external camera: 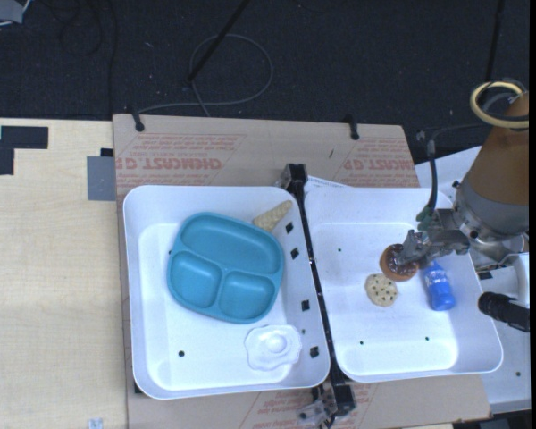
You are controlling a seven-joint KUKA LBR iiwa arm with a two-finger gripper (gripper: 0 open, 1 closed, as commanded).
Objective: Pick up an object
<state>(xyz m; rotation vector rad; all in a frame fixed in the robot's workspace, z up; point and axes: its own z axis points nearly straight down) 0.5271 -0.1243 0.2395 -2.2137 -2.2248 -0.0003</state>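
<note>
— Nearest of all, what is seen?

— White fried-egg toy (pixel 272 346), near in the left bin (pixel 147 239). Far right, the gripper (pixel 413 250) is lowered onto a brown round piece (pixel 397 263) in the right bin (pixel 411 356); whether anything is clamped cannot be told.

— Which step is judged?

— Grasping. A firm closure, then a lift, is called for. A cookie (pixel 381 290) and blue bottle (pixel 439 287) lie just beside. The arm (pixel 500 172) is reached in from the right, wrist bent leftward.

Grey arm (pixel 494 206) w/ broad orange band, yellow cable loop up top, small dark metal tool (pixel 417 242).
</note>
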